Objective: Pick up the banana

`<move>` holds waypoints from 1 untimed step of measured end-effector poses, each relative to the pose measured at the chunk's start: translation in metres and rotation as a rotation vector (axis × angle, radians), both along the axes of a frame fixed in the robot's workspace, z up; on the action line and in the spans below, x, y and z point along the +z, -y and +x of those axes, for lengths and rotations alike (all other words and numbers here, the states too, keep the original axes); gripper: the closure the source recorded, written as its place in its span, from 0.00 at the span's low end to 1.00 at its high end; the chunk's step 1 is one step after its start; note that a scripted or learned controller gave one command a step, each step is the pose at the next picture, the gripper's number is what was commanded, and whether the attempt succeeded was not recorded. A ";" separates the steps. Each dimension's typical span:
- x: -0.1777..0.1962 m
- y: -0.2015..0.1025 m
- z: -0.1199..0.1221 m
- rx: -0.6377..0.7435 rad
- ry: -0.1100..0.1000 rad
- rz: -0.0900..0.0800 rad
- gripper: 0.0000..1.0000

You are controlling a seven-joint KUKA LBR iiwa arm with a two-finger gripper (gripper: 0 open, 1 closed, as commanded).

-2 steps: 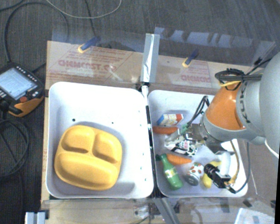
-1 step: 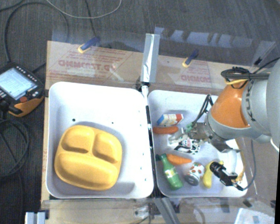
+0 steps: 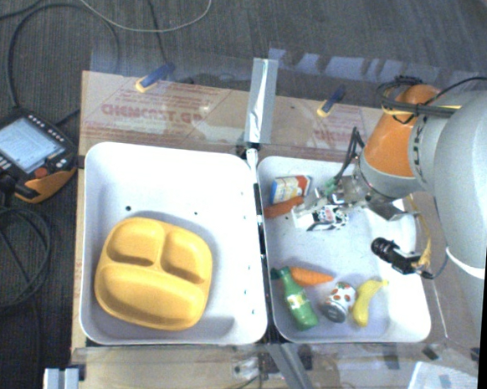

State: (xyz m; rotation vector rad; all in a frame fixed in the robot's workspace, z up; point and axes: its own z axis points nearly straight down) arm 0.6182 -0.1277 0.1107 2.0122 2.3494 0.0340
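The hand (image 3: 336, 207) hangs over the right bin's (image 3: 400, 332) far end, grip impossible to tell, while the banana (image 3: 366, 301) lies near the front beside a small can (image 3: 339, 301).

Legible text, one item: faded red block lettering printed on the brown cardboard sheet (image 3: 162, 112) that lies under the two white bins, along its far edge. The letters are washed out and cannot be made out with confidence. A second faint red print stands on the same sheet behind the right bin, also unreadable. The small can (image 3: 290, 187) in the right bin carries a label too small to read. The handheld pendant screen (image 3: 21, 145) at left shows no readable characters.
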 end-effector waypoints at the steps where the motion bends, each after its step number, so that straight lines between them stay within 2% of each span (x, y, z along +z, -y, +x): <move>1: 0.000 0.021 0.032 -0.094 -0.040 0.023 0.00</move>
